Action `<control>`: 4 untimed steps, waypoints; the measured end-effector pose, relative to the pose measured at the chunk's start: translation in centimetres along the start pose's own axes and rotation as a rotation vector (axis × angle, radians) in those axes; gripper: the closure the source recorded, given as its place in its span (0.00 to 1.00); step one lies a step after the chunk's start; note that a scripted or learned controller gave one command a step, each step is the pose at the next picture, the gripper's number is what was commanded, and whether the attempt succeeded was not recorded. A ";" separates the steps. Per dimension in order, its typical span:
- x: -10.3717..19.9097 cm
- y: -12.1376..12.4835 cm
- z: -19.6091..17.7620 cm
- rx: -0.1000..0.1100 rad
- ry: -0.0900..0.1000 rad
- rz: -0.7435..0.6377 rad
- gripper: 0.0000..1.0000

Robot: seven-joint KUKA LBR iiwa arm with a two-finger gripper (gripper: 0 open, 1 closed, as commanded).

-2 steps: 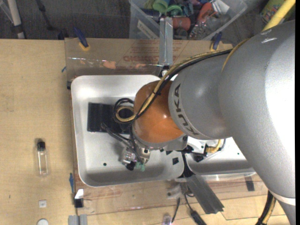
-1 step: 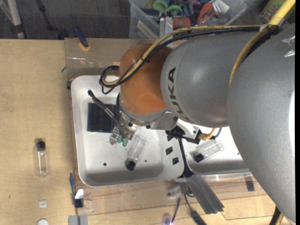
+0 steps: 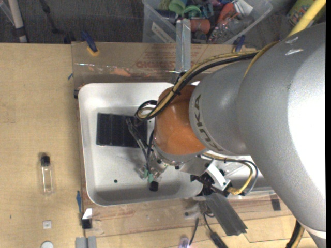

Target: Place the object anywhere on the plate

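Note:
A black, flat rectangular plate (image 3: 115,129) lies in the left white bin (image 3: 103,195), toward its back left. My gripper (image 3: 151,181) reaches down into this bin near its front wall, to the front right of the plate and apart from it. A small green and dark bit (image 3: 148,177) shows right at the gripper's tip; I cannot tell whether it is an object or part of the gripper. The grey arm with its orange band (image 3: 178,128) covers the plate's right end and the whole right side of the view.
A clear vial with a black cap (image 3: 46,173) lies on the wooden bench left of the bin. A clear tub of colourful items (image 3: 207,6) stands at the back. A metal post (image 3: 182,43) rises behind the bin. A dark speck (image 3: 115,180) sits on the bin floor.

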State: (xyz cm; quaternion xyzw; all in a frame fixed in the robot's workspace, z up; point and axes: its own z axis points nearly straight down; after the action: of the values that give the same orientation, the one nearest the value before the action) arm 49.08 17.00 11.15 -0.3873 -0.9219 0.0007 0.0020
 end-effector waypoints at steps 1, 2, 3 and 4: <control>1.8 1.0 1.9 -0.011 -0.014 -0.510 1.00; 1.1 6.7 -4.3 -0.005 -0.005 -0.572 1.00; -2.3 7.1 2.1 -0.011 -0.011 -1.046 1.00; -3.7 10.7 -3.2 -0.008 -0.011 -1.317 1.00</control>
State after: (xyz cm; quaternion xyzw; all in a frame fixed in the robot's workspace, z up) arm 59.28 21.86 14.26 0.2577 -0.9662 -0.0018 -0.0042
